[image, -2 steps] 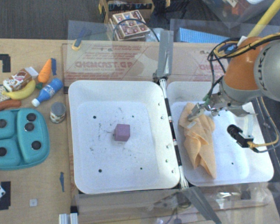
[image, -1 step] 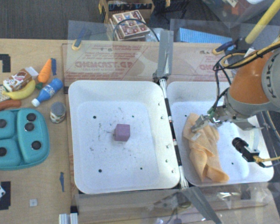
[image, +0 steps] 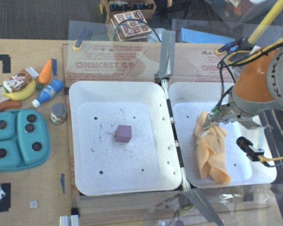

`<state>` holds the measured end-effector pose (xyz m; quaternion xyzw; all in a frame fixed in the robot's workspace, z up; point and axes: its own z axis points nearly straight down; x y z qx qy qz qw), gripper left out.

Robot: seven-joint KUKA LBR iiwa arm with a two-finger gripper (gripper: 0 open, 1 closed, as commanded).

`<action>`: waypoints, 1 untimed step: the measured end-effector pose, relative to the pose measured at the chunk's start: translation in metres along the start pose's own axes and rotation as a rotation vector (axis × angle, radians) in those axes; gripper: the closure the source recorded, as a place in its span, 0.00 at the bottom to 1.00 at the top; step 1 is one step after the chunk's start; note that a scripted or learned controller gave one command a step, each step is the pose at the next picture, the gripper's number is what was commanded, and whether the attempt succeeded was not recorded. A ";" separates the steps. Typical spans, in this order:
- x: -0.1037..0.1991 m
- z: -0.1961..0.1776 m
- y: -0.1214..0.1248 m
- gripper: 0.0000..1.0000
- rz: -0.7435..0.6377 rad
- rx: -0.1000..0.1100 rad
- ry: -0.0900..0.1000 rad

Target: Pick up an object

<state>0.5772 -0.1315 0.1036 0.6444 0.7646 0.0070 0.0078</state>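
An orange cloth (image: pixel 211 152) lies crumpled in the right bin (image: pixel 264 173), bunched in soft folds, its long shape running from the bin's middle down toward the near rim. The gripper (image: pixel 211 120) is down at the cloth's upper end, fingers pinched together on a raised fold of the fabric — the cloth shows between them. In the left bin (image: pixel 85 98) sits a small purple cube (image: pixel 123 133), alone near the middle. Beyond the bins a clear sheet (image: pixel 118 62) carries faint red lettering that looks like "CHEMCAST" — the rest is too pale to read. The arm (image: pixel 259 81), grey with its orange band, shows part of "KUKA" at the picture's edge, cut off. A black cable (image: pixel 226 79) loops beside the wrist.
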 end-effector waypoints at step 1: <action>0.042 -0.081 0.036 1.00 0.003 0.019 0.002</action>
